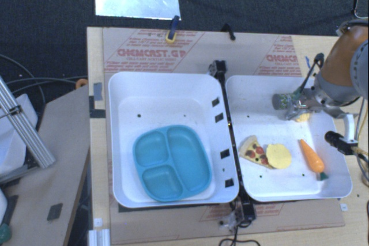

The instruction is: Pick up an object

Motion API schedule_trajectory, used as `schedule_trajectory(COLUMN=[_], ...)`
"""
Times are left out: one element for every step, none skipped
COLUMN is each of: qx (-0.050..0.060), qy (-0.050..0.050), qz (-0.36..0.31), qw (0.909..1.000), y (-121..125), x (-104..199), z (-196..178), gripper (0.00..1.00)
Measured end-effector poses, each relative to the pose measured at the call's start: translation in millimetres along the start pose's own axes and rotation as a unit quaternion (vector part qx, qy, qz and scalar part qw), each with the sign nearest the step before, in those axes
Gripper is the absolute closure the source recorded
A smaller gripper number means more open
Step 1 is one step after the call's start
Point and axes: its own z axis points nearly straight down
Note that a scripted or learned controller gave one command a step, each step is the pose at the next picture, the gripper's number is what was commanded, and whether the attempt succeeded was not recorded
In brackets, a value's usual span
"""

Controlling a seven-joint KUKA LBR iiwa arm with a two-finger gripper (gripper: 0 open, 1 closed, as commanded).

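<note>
Two white bins fill the frame's middle: the left bin (124, 101) holds a blue divided plate (171, 163), and the right bin (253, 95) holds a pizza slice (255, 151), a yellow disc (279, 156) and a carrot (312, 157) toward the lower right. The gripper (291, 103) sits low at the right bin's upper right, beside a small yellowish piece (302, 117); its state cannot be told.

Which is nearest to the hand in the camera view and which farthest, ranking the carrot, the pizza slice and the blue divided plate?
From the hand, at the right bin's far end:
1. Carrot, near the right bin's right wall.
2. Pizza slice, toward the right bin's left side; only a little farther than the carrot.
3. Blue divided plate, in the left bin, clearly farthest.
</note>
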Motion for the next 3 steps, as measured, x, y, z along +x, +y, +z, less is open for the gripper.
schedule_trajectory(qx=[0.008,0.0,0.004], qy=[0.002,0.0,0.001], qz=[0.006,0.0,0.001], qw=[0.9999,1.0,1.0], y=[-111.7,-32.4,-41.8], x=[-1.4,0.7,10.3], z=[1.0,-0.2,1.0], gripper=[1.0,1.0,1.0])
